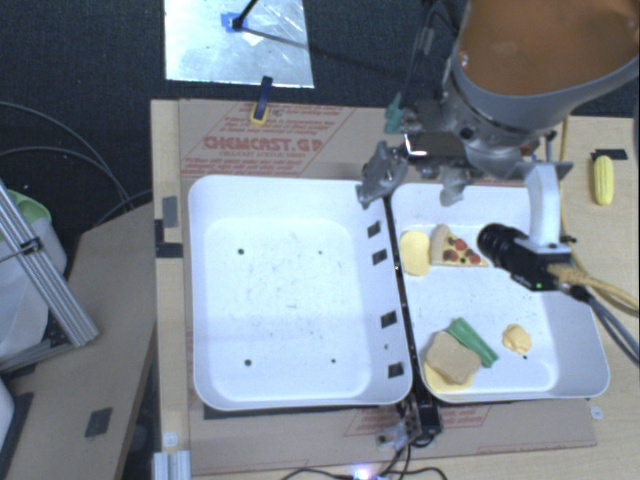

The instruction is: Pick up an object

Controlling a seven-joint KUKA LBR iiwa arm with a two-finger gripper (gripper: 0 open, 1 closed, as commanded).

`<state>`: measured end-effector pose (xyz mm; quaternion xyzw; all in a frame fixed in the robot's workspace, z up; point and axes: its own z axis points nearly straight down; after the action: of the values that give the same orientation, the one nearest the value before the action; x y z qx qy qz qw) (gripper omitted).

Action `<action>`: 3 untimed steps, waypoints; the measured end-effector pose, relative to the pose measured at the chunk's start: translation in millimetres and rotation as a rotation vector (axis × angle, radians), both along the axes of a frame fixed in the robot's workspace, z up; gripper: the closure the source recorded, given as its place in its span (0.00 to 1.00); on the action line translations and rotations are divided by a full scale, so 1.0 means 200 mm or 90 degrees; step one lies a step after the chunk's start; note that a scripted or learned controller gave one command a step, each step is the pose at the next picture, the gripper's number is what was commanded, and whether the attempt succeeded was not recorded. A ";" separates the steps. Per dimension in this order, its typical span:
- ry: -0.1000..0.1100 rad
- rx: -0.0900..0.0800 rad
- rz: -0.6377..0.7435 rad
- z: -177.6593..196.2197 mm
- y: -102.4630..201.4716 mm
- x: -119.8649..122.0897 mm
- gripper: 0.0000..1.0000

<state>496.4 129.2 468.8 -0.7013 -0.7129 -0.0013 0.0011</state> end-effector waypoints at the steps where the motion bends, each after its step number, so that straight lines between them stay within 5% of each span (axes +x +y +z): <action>1: 0.006 -0.003 -0.006 -0.55 0.12 -0.06 0.00; 2: 0.010 -0.005 -0.009 -1.34 0.24 -0.06 0.00; 3: -0.006 -0.003 -0.015 -1.02 -0.14 0.24 0.00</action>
<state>543.4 101.6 265.0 -0.7096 -0.7046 -0.0028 -0.0040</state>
